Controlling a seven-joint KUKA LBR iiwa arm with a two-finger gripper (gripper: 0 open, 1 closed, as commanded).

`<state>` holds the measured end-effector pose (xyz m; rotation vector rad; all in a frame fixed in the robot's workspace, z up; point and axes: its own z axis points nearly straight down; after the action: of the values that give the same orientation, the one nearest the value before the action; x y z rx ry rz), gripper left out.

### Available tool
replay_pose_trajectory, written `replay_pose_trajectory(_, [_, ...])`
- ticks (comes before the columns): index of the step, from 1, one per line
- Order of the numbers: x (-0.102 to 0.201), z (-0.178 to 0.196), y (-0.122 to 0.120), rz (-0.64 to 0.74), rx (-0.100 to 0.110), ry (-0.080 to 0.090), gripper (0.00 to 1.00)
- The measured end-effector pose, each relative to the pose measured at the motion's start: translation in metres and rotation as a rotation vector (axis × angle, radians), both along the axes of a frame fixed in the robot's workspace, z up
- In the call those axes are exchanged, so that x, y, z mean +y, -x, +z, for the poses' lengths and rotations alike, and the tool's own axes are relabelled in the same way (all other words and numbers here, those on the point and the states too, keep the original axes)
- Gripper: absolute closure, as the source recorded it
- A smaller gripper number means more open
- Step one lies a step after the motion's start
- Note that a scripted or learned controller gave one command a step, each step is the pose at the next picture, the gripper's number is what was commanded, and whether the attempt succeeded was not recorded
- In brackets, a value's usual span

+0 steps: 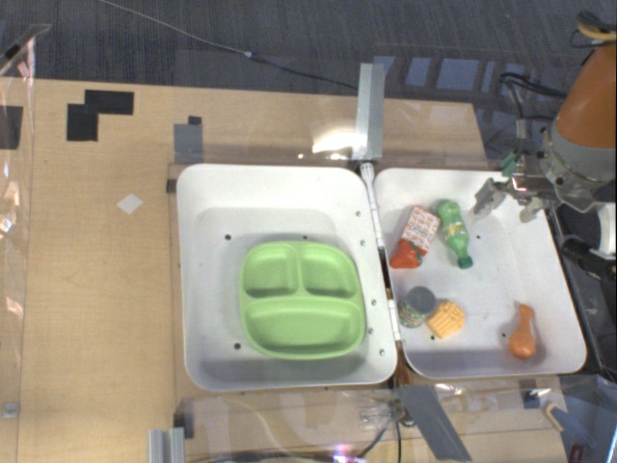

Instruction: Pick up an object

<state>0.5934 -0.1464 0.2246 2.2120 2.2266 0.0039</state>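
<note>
My pincer point(508, 197) hangs over the upper right corner of the right bin point(549, 287), its two fingers spread apart with nothing between them, while the objects lie below and to its left. A green bottle point(454, 232) rests nearest, tilted, just beside a red-and-white packet point(419, 228) with a red piece point(407, 255) at its lower end. Lower down sit a small dark can point(417, 305) touching a yellow waffle-like piece point(445, 320), and an orange gourd-shaped toy point(523, 332) lies apart near the right wall. The left bin point(207, 258) holds a green divided tray point(303, 300). Both bins sit on a pale wooden bench point(96, 287) marked with black tape squares point(96, 112); dark grey carpet point(289, 13) crossed by a thin cable runs behind.
</note>
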Motion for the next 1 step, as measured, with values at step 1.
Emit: replay_pose_trajectory(1, [0.0267,-0.1153,-0.0247,-0.101,-0.013,0.001,0.00])
